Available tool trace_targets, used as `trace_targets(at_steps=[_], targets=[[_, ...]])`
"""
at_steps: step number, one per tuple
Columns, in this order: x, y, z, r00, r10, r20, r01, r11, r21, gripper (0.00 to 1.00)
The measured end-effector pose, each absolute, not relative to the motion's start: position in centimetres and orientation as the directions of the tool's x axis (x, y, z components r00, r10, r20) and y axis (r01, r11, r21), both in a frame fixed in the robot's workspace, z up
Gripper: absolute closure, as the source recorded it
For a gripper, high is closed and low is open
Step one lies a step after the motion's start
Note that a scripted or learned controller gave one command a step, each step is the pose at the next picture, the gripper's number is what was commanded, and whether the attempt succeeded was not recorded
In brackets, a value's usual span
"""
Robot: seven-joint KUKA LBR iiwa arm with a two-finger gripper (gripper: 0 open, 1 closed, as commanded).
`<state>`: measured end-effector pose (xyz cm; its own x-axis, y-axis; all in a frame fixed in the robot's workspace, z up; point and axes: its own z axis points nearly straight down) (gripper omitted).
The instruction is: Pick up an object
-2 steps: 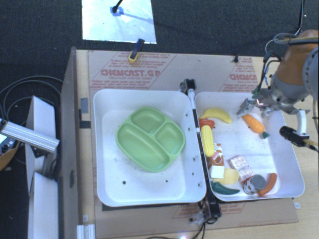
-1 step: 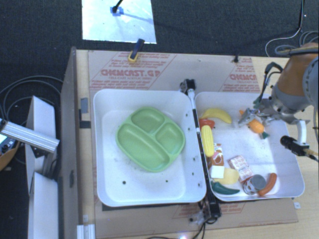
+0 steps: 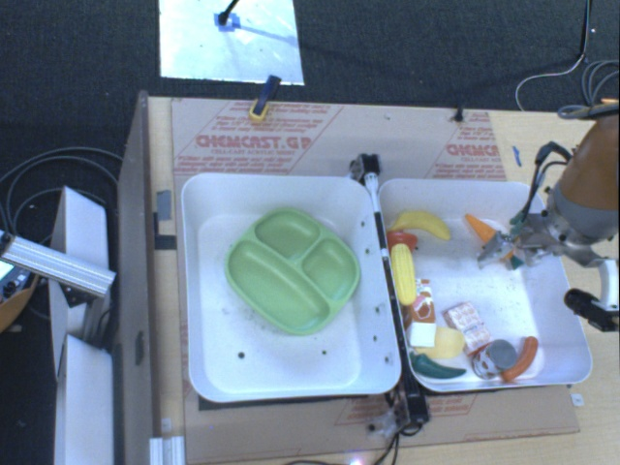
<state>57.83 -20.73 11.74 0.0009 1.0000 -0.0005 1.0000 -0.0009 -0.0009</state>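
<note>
Surface (image 3: 291,134): brown board carrying your two white bins.
Left bin (image 3: 218,356): green divided plate (image 3: 293,271).
Right bin (image 3: 557,303): toy foods; banana (image 3: 421,223), corn (image 3: 402,271), carrot (image 3: 480,228).
Gripper (image 3: 499,252): beside your carrot, grip state unclear.

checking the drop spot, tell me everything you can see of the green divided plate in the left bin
The pale green, plastic-looking divided plate lies flat on the floor of the left white bin, rotated askew. It is rounded-square with raised ridges making three compartments: one long, two smaller. No food lies in it and nothing else touches it; it sits apart from the bin walls.
</note>
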Motion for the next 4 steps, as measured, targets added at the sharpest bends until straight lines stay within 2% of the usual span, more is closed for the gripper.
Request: trace_targets(at_steps=[1, 2, 3, 4], targets=[[65.1, -19.2, 12.9, -0.008, 1.0, -0.002, 1.0, 0.008, 0.01, 0.0], [63.3, -18.6, 9.9, -0.002, 1.0, 0.0, 1.0, 0.002, 0.0, 0.0], [61.9, -18.6, 17.5, -0.001, 1.0, -0.002, 1.0, 0.001, 0.006, 0.0], [61.3, -17.8, 10.5, -0.003, 1.0, -0.002, 1.0, 0.003, 0.002, 0.0]])
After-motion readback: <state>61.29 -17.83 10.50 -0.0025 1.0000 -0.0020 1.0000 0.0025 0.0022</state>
